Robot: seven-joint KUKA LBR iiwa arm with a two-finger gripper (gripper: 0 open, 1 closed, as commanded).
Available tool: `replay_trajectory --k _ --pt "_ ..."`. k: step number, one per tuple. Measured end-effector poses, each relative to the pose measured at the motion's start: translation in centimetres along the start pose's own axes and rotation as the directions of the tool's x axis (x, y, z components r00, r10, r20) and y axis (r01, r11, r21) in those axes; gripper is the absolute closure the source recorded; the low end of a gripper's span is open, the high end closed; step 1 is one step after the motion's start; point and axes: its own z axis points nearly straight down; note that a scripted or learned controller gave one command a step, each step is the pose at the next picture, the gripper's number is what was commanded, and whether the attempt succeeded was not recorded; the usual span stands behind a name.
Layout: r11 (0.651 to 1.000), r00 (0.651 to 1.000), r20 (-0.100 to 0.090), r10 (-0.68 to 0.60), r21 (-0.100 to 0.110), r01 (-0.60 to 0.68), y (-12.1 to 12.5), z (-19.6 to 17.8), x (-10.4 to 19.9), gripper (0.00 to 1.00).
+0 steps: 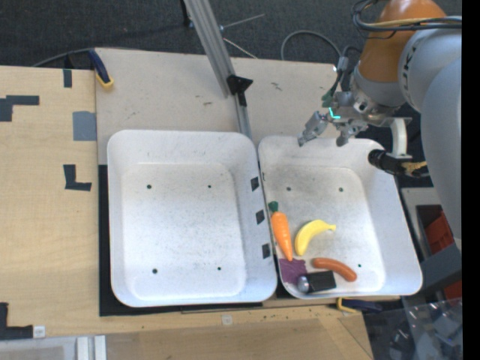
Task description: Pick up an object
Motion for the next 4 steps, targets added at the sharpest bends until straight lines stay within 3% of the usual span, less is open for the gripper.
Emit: replay_trajectory --k 1,3,4 --pt "1.0 1.0 0.002 -0.001 -0.005 0.001 0.1 -0.3 0.0 0.0" --pt "1.0 1.0 0.002 0.0 0.007 0.0 0.0 9.8 0.8 0.0" --pt "1.0 1.0 0.002 -0.001 0.006 0.001 0.0 8.7 0.9 1.0"
